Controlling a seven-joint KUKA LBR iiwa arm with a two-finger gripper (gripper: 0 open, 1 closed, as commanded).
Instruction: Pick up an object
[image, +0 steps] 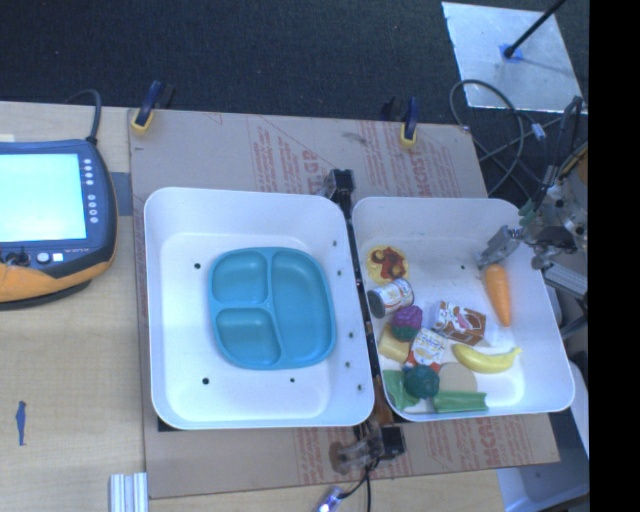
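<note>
- Now the carrot (498, 293) lies in the right bin (545, 390), near its right wall, top end beside the gripper (497, 247).
- Its fingers look spread, holding nothing.
- It should descend straight, straddling the carrot across its width.
- Banana (486, 358) lies near; avoid it.

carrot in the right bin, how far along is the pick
Done: the hand has reached the right bin and sits at the top end of the carrot. In hand: nothing clearly; the carrot lies on the bin floor. Left: grip and lift it. The banana and other toys lie untouched.
</note>
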